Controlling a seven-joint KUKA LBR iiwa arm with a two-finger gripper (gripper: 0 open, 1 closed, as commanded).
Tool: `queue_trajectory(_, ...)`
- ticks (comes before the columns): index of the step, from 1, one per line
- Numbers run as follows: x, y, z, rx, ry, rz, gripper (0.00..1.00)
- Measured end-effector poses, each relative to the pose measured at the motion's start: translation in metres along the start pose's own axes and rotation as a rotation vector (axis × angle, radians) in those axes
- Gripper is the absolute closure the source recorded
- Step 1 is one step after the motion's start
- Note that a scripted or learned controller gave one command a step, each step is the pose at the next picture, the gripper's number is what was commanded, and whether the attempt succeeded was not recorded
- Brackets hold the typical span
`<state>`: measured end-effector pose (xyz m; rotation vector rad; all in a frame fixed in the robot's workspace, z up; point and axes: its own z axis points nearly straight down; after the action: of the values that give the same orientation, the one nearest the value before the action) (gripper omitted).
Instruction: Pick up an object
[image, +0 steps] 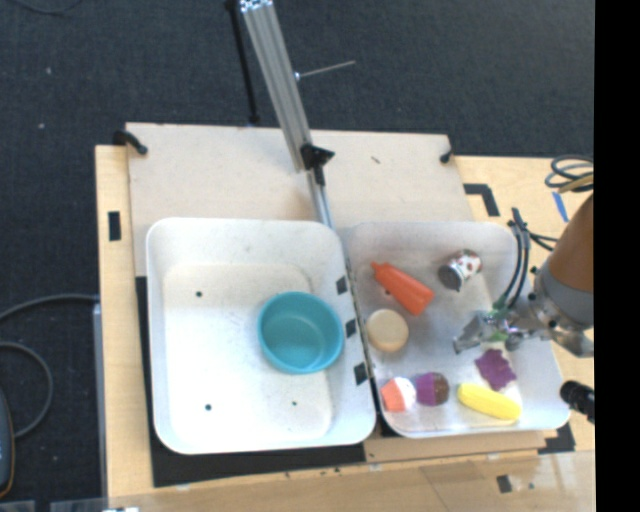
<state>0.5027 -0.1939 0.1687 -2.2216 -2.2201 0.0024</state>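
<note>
My gripper (487, 335) reaches in from the right and hangs low over the right bin (420, 245), just above a purple block (495, 368). Its fingers look spread, and nothing shows between them. Below the block lies a yellow banana-shaped piece (489, 402). An orange carrot-shaped piece (403, 286) lies at the bin's upper left, with a tan round piece (387, 330) beneath it. A small silver and brown object (460, 269) rests near the bin's back. A red and white piece (398, 394) and a dark purple ball (432, 389) sit at the front.
The left bin (200, 300) holds a blue bowl (300, 332) near its right wall. A metal pole (285, 90) slants up from between the bins. Cables (568, 175) lie at the right edge of the bench.
</note>
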Motion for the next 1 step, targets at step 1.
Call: queue_trajectory(1,0.0093,0.0016,0.052,0.002,0.0,0.003,0.0)
